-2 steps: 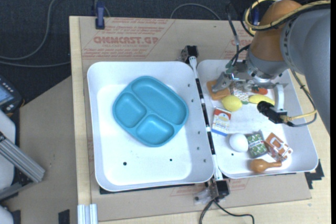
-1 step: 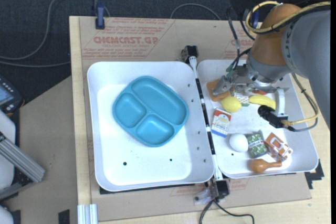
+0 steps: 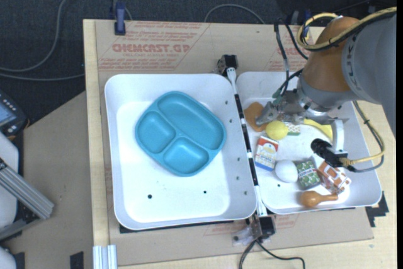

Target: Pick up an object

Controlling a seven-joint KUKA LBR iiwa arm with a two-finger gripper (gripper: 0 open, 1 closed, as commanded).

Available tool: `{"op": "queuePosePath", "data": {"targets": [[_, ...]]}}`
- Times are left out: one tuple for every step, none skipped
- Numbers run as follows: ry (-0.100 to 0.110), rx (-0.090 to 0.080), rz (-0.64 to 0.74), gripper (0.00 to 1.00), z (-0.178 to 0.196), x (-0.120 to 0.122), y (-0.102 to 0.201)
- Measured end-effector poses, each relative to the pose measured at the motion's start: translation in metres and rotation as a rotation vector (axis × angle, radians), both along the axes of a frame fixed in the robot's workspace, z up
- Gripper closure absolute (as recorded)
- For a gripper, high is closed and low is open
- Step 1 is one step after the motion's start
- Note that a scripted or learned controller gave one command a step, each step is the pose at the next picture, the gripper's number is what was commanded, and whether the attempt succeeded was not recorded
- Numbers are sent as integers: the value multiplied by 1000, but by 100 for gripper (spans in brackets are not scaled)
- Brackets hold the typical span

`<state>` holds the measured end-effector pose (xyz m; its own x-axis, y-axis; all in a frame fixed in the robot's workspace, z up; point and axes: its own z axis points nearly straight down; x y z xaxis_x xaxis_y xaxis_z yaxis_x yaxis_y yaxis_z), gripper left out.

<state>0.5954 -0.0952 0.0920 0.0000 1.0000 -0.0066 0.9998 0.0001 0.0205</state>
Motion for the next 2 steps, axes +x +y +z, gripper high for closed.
{"op": "queuePosePath", "data": {"targets": [[-1,0,1,0,0,-7,0],[-6,-5,-1,100,12,-6,-3]]}}
